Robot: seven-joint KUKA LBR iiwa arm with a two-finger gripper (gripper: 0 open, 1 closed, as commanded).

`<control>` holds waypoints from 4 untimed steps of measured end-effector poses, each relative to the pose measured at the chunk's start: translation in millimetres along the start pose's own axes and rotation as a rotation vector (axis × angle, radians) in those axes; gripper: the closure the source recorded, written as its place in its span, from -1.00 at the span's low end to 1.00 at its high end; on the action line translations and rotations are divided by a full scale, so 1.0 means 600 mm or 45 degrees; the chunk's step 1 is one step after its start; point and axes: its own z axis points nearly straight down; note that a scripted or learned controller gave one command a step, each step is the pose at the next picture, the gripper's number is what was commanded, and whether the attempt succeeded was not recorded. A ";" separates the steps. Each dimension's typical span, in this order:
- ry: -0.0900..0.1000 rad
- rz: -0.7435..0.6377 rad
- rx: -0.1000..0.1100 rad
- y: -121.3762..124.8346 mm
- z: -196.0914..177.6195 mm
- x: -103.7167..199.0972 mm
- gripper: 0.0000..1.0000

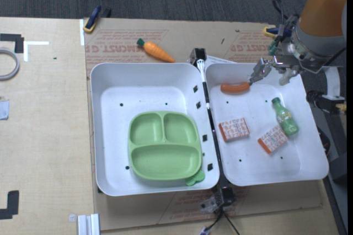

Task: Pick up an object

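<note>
My gripper (273, 69) hangs over the far edge of the right bin (309, 165), fingers spread, nothing between them. One fingertip sits just beside the sausage (235, 87) lying in that bin. Same bin: green bottle (284, 116) on its side, two small red-and-white boxes (234, 129) (272, 139). Left bin (110, 96): green divided plate (164, 144). A toy carrot (155, 50) lies on the desk (44, 134) behind the bins.

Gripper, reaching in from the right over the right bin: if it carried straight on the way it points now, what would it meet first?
Probably the sausage. The gripper slants down-left, its tip at the sausage's right end. Depth is unclear, so contact can't be confirmed.
</note>
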 end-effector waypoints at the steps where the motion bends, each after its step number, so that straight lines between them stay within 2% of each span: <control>1: 0.000 -0.308 -0.001 -0.049 0.148 -0.110 -1.00; 2: 0.012 -0.241 -0.001 -0.009 0.270 -0.187 -1.00; 3: 0.002 -0.237 -0.004 -0.010 0.253 -0.192 1.00; 4: -0.001 -0.279 -0.004 -0.071 0.095 -0.112 1.00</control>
